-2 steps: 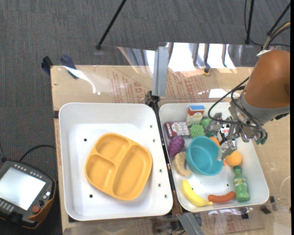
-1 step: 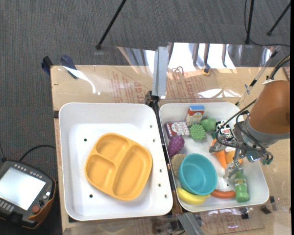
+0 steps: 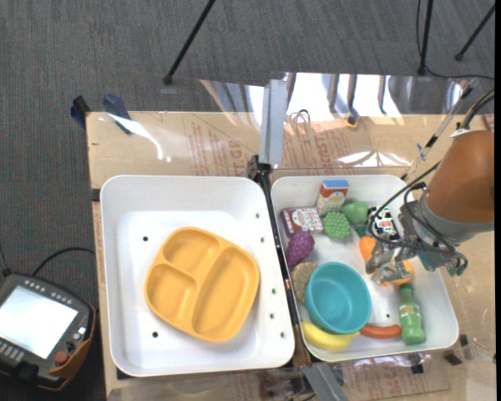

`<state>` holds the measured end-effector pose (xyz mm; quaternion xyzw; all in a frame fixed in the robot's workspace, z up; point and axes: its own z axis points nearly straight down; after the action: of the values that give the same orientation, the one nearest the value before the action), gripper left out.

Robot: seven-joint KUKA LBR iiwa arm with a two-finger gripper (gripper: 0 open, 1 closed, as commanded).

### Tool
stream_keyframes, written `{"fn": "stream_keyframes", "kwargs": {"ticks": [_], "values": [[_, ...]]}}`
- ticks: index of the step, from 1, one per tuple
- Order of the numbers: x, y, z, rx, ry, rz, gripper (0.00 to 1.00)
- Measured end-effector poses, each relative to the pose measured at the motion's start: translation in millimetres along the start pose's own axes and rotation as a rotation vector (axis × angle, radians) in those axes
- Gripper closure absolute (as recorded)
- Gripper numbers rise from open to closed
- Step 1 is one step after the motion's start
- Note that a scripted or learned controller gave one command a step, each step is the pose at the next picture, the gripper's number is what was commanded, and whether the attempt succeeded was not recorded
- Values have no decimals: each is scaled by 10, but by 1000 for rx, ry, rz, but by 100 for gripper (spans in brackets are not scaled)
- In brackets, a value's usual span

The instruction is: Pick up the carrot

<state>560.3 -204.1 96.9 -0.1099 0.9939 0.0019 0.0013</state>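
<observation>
The teal bowl (image 3: 338, 296) is my landmark in the right bin (image 3: 445, 301). Left of it, purple grapes (image 3: 300, 246) and a brownish item crowd the wall. In front, a banana (image 3: 327, 335) and the carrot (image 3: 381, 332) hug its rim, a green bottle (image 3: 411, 314) standing just beyond. Behind it, cartons and green fruit pack the floor. Open white floor lies right of the bottle.
</observation>
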Motion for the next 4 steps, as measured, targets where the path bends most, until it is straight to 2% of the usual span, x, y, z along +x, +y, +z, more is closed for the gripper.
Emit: {"fn": "stream_keyframes", "kwargs": {"ticks": [1, 2, 3, 4], "values": [[-533, 598, -1487, 8, -18, 102, 100], [-489, 581, -1397, 3, -1, 107, 0], [-172, 581, -462, -2, 10, 119, 0], [-261, 511, 112, 0, 5, 143, 0]]}}
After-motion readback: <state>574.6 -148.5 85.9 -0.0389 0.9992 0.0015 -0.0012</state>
